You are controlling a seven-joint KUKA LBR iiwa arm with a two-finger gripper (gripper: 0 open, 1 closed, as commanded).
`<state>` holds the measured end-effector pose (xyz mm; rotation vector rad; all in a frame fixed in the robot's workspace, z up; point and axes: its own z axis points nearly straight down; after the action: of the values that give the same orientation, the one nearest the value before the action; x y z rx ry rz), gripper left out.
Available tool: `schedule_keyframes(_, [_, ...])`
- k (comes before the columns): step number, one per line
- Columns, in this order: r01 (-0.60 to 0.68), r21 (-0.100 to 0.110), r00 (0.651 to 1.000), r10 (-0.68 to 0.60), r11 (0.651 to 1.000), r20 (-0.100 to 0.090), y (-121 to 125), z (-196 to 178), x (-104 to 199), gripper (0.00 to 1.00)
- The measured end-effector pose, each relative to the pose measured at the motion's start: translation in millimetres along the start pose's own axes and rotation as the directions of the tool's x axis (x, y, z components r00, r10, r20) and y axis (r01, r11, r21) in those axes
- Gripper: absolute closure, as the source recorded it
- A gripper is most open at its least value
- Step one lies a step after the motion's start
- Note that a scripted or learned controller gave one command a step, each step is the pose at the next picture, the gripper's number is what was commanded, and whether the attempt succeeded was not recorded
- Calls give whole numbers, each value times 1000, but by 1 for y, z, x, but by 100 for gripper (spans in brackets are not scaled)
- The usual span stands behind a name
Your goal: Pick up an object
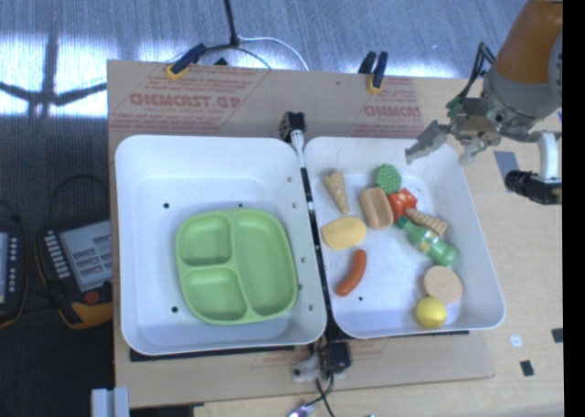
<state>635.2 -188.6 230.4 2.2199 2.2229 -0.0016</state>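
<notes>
End effector [448,146] fingers spread apart, nothing between; arm [528,49] at right.

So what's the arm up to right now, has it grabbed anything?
Gripper open, holding nothing, above right bin's far corner. Toy food untouched in that bin; nearest is the green piece. Nothing in the way.

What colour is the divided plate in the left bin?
Light green, seen in the camera view.
</notes>
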Motion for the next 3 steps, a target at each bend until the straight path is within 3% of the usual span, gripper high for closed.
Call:
schedule_keyframes(1, [-22,3,1000,22,1000,-1,-72,62,7,0])
schedule_keyframes(2, [449,-4,894,-449,894,5,-86,141,23,0])
schedule_keyframes(3, [447,-13,894,-447,894,15,-83,129,22,100])
